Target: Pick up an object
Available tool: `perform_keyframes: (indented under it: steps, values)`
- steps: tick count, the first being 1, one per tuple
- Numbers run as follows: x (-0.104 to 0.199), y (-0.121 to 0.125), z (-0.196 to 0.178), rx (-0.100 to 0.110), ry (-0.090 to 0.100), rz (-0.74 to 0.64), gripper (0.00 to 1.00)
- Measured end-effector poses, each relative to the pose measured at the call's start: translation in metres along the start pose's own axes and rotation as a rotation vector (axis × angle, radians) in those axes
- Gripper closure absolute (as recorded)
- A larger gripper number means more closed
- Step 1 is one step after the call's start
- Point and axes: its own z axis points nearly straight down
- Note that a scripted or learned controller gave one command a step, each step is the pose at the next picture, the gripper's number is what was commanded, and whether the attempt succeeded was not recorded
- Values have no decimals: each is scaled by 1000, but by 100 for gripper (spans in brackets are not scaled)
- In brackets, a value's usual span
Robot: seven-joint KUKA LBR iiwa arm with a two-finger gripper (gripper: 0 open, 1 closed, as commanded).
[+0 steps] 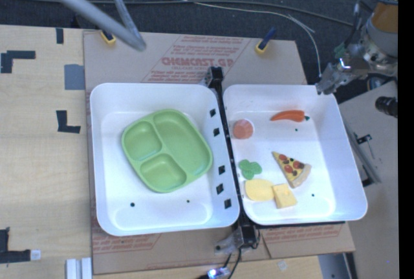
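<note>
Orange pepper (287,116) lies nearest the gripper (326,82), whose grip state I cannot tell, pizza slice (292,168) beyond.

- The arm (381,6) enters at the upper right of the camera view, its orange band showing above the grey wrist.
- The gripper (325,83) hangs low and left of the wrist (fingertips too small and blurred to read).
- Nothing visible sits between the fingertips.
</note>
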Motion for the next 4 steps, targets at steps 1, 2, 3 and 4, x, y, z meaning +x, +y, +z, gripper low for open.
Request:
perform_keyframes:
  steps: [1, 2, 3, 4]
  values:
    - [0, 1, -28, 4, 1, 1, 100]
    - [57, -12, -13, 9, 3, -3, 100]
    - [102, -28, -13, 9, 4, -3, 100]
    - [144, -45, 5, 10, 3, -2, 100]
